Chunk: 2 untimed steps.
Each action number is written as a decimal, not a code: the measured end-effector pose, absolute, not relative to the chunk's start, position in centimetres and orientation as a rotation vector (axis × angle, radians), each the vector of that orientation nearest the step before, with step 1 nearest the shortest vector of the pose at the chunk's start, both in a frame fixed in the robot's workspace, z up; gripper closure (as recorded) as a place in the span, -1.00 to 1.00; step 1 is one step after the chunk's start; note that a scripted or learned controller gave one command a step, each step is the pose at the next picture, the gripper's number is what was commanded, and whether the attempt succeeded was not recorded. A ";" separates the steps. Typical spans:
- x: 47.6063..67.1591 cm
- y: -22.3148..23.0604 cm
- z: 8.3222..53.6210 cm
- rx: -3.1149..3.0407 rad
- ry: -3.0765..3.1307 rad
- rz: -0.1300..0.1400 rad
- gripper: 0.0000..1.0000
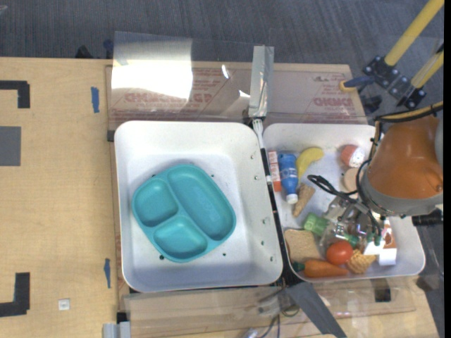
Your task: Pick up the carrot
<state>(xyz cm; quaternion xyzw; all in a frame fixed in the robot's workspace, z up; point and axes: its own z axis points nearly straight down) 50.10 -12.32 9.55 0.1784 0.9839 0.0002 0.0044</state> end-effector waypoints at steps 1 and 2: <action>48.3 -18.3 8.8 0.537 3.086 0.006 1.00; 48.7 -11.2 13.1 0.928 2.994 0.002 1.00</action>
